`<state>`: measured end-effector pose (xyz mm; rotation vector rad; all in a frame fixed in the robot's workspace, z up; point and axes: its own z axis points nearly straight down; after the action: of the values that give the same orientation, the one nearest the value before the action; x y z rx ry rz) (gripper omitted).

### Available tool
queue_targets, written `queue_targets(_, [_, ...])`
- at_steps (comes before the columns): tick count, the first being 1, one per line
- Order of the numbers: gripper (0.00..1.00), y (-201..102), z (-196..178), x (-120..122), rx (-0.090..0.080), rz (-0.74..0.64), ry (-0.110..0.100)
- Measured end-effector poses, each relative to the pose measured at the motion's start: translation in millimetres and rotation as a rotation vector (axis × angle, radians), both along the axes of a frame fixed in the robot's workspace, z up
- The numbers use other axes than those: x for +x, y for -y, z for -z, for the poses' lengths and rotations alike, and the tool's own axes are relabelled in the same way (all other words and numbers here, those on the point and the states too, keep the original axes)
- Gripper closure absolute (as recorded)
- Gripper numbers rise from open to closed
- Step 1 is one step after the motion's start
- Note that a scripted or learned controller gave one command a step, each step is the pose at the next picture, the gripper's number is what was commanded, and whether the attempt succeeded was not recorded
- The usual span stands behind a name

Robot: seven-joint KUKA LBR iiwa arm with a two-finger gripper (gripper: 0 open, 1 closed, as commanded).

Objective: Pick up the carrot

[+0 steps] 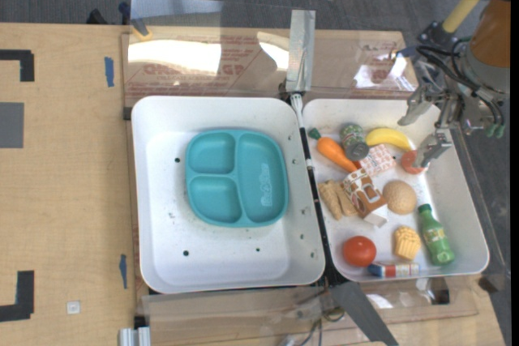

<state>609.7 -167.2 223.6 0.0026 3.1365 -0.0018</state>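
Observation:
The carrot (337, 154) is orange with a small green top and lies at a slant in the upper left of the right bin (470, 211), close to the divider. My gripper (423, 131) hovers over the bin's upper right part, well to the right of the carrot, beyond the banana (389, 138). Its two fingers stand spread apart, open, with nothing between them. The lower fingertip is just above a small red item (412, 163).
Around the carrot lie a dark can (353, 138), a small carton (369, 182), wafers (336, 198), a bread roll (399, 196), a tomato (359, 250), corn (405, 241), a green bottle (435, 236) and a tube (394, 270). The left bin (154, 198) holds a teal divided plate (237, 177).

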Motion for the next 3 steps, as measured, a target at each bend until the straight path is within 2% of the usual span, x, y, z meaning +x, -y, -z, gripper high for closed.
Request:
queue_targets(1, [0.0, -73.3, 38.4, -3.8, 0.004, 0.105, -0.006])
queue_targets(2, [0.0, -69.0, 109.5, 22.9, 0.002, 0.285, 0.008])
queue_targets(3, [0.0, -74.7, 134.4, 12.4, 0.005, 0.636, 0.002])
